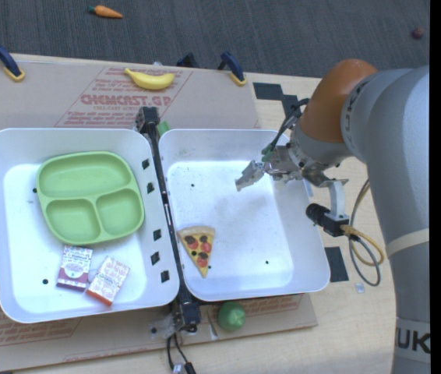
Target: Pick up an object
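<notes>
My gripper (248, 178) hangs over the upper middle of the right bin (298, 263), its grey fingertips pointing left, with nothing visible between them. A toy pizza slice (198, 248) lies at the lower left of that bin, well below and left of the gripper. In the left bin (2, 209) sit a green divided plate (89, 197) and two small snack packets (75, 267) (109, 279) near its front.
A toy banana (149, 77) lies on the cardboard behind the bins. A green ball (232, 315) rests on the bench just in front of the right bin. A toy carrot (107, 11) is on the floor at the back. A black clip strip (158, 201) joins the bins.
</notes>
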### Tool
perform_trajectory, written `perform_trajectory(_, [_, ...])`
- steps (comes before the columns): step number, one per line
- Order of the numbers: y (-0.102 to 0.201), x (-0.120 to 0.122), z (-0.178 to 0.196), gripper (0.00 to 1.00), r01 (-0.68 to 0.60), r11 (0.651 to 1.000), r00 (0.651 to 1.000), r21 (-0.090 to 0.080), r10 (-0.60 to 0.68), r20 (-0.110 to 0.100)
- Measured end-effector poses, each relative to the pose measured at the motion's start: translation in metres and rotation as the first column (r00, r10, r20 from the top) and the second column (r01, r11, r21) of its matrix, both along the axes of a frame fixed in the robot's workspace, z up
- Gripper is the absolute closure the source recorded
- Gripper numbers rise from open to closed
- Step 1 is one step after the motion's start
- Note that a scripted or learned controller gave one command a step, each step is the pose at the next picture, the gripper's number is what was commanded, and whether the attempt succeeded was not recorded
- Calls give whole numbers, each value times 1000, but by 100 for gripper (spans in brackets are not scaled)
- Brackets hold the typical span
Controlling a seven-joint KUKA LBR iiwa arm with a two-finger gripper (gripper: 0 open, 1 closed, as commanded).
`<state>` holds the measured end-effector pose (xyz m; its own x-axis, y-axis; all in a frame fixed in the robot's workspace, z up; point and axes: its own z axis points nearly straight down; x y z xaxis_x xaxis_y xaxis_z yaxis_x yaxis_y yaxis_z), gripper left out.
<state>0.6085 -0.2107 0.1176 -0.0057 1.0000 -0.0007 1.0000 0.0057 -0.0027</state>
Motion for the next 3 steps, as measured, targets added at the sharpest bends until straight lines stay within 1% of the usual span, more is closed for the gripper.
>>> perform_trajectory(1, [0,15,-6,0,-1,1000,1000,0,1,1])
perform_trajectory(2, [0,34,-2,0,1,1000,1000,1,-1,2])
perform_trajectory(3, [0,34,-6,0,0,1000,1000,2,0,0])
